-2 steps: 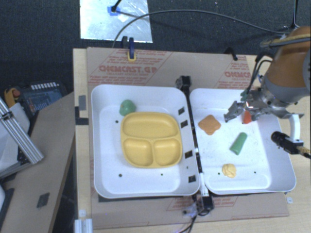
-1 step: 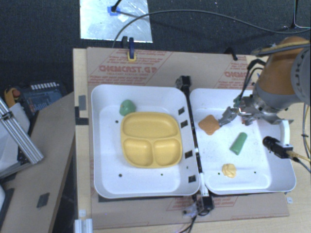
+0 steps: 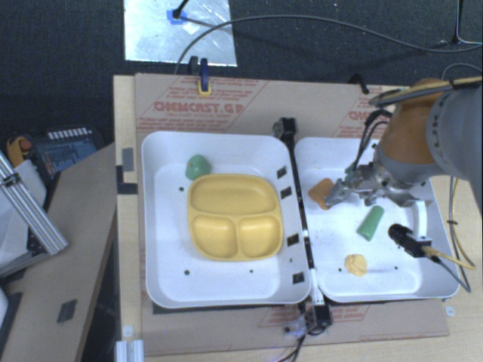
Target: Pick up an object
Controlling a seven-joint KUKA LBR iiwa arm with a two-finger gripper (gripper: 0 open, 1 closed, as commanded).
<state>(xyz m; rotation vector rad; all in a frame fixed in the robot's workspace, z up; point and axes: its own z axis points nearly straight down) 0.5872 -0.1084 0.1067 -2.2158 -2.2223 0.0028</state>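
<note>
Tabletop (image 3: 317, 100): covered by a brown printed board and carrying two shallow white bins side by side.

Left bin (image 3: 162, 225), contents:
- One yellow divided tray (image 3: 232, 216) with three compartments, lying flat near the middle of the bin.
- One small green rounded piece (image 3: 198, 166), just beside the tray's far left corner, on the bin floor.

Right bin (image 3: 332, 277), contents:
- One orange-brown block (image 3: 321, 193), at the left side of the bin, close to the wall shared with the left bin.
- One green cylinder (image 3: 370, 222), lying tilted near the middle of the bin, to the right of and nearer than the block.
- One small yellow lump (image 3: 355, 263), nearer again, apart from the cylinder.

Arm (image 3: 423, 134): grey with an orange band, reaching in from the right over the far part of the right bin.

Pincer (image 3: 337, 193): low in the right bin, pointing left, its tip right at the right edge of the orange-brown block. Whether it is open, closed or gripping the block cannot be told. The green cylinder lies just near of it, not touching.
</note>
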